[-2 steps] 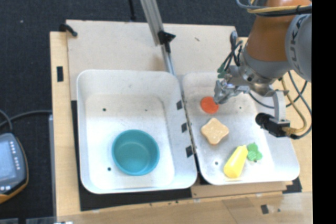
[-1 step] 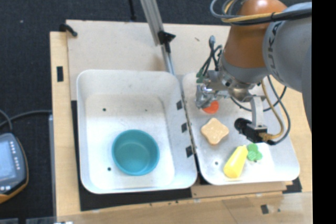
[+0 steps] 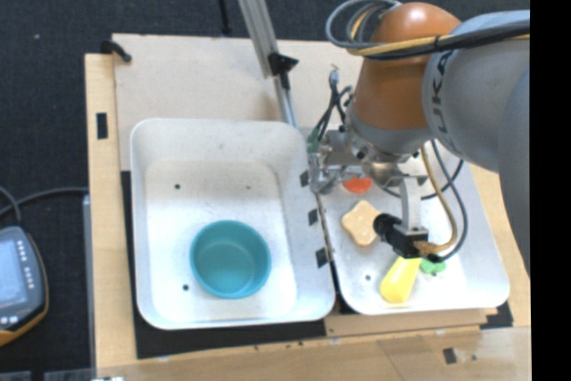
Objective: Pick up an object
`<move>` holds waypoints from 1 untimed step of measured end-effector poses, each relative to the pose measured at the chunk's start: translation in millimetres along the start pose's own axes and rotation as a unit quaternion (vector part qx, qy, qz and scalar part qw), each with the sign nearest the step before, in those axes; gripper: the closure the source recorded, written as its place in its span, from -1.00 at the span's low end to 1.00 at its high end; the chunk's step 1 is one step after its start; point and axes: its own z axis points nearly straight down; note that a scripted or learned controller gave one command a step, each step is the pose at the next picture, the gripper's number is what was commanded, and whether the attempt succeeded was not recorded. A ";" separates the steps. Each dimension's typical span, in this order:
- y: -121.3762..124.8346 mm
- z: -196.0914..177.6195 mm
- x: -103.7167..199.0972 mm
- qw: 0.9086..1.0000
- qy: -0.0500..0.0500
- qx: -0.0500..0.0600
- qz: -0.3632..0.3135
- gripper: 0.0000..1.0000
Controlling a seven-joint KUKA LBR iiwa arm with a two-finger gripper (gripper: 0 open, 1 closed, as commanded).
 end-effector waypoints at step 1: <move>-14.2 13.4 48.0 1.000 0.000 0.000 0.002 1.00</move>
